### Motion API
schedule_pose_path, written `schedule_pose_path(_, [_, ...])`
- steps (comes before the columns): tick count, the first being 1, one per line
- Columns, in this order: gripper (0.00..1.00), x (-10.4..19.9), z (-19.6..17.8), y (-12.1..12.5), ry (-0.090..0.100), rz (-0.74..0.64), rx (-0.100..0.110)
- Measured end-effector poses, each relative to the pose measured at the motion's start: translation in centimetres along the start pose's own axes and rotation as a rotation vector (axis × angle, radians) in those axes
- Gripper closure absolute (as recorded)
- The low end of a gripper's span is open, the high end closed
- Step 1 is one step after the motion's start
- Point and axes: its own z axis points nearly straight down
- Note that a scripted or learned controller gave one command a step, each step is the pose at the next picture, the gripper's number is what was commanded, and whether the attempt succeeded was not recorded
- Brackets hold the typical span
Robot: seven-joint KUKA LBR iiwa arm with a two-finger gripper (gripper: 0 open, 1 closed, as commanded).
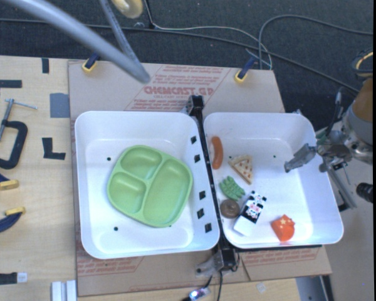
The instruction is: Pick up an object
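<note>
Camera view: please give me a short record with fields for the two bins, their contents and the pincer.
left bin: green divided plate
right bin: sausage, wedge slice, green toy, brown round piece, black-and-white carton, orange toy
pincer: above right bin's right side, holding nothing visible

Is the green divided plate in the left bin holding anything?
Empty. The green divided plate lies flat in the left bin, and all three of its compartments show bare green.
</note>
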Motion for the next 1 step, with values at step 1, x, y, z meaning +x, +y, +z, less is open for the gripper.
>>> schedule_pose_path(1, [0.00, 0.05, -0.75, 0.29, -0.003, -0.004, -0.013])
